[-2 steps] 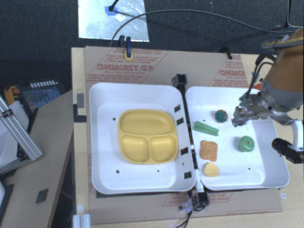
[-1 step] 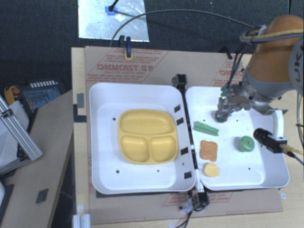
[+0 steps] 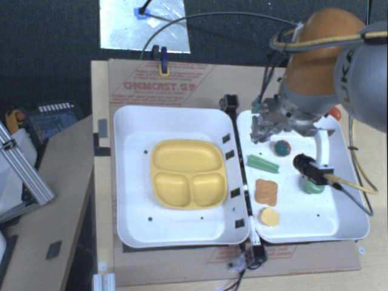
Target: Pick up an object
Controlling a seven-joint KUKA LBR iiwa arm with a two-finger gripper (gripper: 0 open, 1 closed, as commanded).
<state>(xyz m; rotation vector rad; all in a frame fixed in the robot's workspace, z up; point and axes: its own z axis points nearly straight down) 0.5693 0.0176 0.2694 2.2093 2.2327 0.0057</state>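
Note:
My gripper [image 3: 261,130] hangs over the far left part of the right bin [image 3: 339,220], pointing down. Nothing shows between its tips. Just right of it lies a small teal round object [image 3: 282,147]. A green bar [image 3: 262,163] lies in front of the gripper, near the bin's left wall. Closer to the front are a brown flat piece [image 3: 266,191] and a yellow round piece [image 3: 270,216]. A green object [image 3: 314,187] sits mid-bin, partly hidden.
The left bin [image 3: 130,162] holds a yellow tray with three compartments [image 3: 188,173]. A divider with black clips [image 3: 237,162] runs between the bins. The arm's orange band [image 3: 321,47] and grey body loom over the right bin's far right corner.

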